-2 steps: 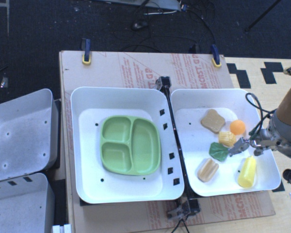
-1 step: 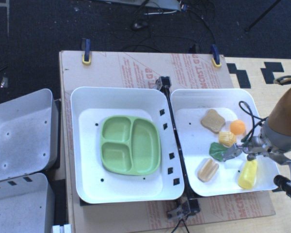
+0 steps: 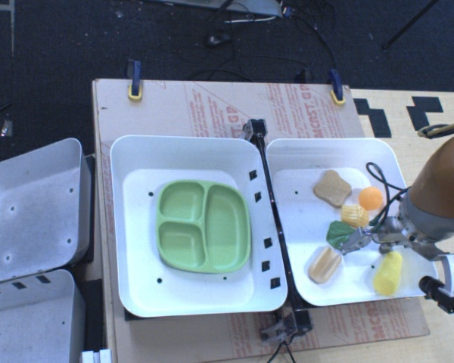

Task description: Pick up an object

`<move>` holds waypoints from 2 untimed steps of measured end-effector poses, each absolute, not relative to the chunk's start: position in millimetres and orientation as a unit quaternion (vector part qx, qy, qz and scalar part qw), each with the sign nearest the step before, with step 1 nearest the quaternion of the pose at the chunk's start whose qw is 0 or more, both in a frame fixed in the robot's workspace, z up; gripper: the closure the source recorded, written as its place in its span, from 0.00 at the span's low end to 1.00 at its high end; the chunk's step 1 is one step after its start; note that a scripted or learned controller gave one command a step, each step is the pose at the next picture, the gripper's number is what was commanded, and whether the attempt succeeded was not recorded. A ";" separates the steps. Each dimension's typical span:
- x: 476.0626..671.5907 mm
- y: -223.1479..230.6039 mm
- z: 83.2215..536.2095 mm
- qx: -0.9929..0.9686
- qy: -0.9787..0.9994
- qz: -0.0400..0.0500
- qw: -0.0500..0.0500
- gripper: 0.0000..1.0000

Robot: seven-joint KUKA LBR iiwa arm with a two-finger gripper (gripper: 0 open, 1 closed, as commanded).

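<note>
Here, a dark green, crumpled object (image 3: 337,234) lies in the right bin (image 3: 318,151).

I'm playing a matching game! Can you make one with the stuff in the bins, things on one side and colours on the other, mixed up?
Things:
1. divided plate
2. ball
3. slice of bread
4. banana

Colours:
A. orange
B. yellow
C. light green
D. tan brown

Right pairs: 1-C, 2-A, 3-D, 4-B.

The divided plate lies in the left bin; the other three lie in the right bin, near the gripper.
</note>
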State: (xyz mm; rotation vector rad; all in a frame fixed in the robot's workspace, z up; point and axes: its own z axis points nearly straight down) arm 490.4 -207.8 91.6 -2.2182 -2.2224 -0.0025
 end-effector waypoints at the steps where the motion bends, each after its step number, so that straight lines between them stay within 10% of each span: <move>1: 490.3 -209.1 102.7 -0.707 -0.707 -0.001 -0.001 1.00; 2: 497.0 -207.3 146.5 -0.706 -0.708 -0.001 -0.002 1.00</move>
